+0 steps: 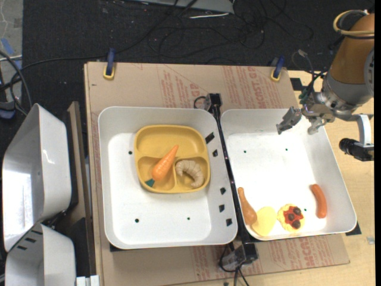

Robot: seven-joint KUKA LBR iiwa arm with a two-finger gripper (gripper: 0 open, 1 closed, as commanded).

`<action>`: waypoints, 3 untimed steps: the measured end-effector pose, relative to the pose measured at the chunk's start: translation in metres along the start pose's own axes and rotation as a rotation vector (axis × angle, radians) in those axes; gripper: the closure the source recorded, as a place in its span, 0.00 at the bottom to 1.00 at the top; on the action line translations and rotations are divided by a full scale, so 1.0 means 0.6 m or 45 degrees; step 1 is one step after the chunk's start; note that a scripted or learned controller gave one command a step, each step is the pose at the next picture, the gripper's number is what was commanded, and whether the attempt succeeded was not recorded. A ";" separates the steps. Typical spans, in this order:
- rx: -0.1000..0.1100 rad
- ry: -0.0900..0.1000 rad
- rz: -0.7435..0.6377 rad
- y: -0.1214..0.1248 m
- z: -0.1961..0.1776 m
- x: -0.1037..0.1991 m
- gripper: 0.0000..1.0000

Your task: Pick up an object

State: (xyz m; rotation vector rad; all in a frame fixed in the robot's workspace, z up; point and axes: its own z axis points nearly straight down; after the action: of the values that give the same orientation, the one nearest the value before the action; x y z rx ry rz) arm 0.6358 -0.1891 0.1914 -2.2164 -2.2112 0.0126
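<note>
My gripper [301, 123] hangs over the far right part of the right bin [280, 159], open, with nothing between its fingers. Along the near edge of that bin lie an orange drumstick-shaped piece [246, 206], a pale yellow disc [266, 219], a small pizza-like piece [291, 217] and an orange-red sausage [319, 200]. In the left bin [119, 183] stands a yellow divided plate [146, 139] that holds an orange carrot [165, 162] and a beige shrimp [190, 173].
The two bins sit side by side on a cardboard sheet [161, 85] held by yellow clamps [109, 70] at the back. Cables run over the dark floor behind. White containers [33, 171] stand at the left.
</note>
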 end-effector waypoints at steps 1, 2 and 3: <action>-0.018 -0.003 -0.004 0.005 -0.017 0.002 0.00; -0.014 -0.003 -0.002 0.000 0.055 0.002 0.00; -0.013 -0.002 -0.005 0.003 0.161 0.005 0.00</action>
State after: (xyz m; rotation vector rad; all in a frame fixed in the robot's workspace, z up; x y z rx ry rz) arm 0.6360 -0.1862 0.0950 -2.2180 -2.2214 0.0033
